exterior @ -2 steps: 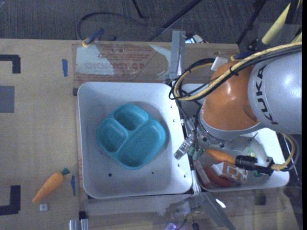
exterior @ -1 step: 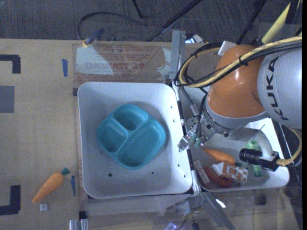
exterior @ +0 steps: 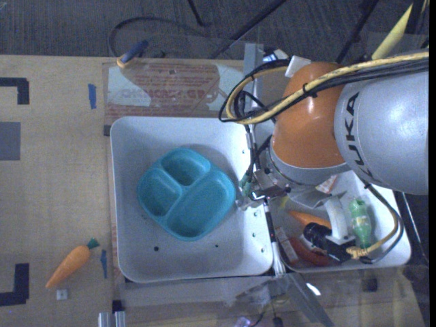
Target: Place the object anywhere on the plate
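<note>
A teal divided plate (exterior: 185, 193) lies in the left white bin (exterior: 129, 251), slightly left of its middle. My gripper (exterior: 246, 193) hangs low over the bin's right wall, just beside the plate's right rim. The orange-banded wrist above it hides most of it. I cannot make out any object between its fingers. In the right bin (exterior: 402, 251), partly under the arm, lie a green bottle (exterior: 360, 222), an orange piece (exterior: 306, 218) and a white piece (exterior: 338, 218).
A toy carrot (exterior: 69, 264) lies on the wooden bench outside the bins, at the lower left. Blue tape marks (exterior: 92, 95) dot the bench. The big arm covers most of the right bin. Clear sheeting (exterior: 170, 87) lies behind the left bin.
</note>
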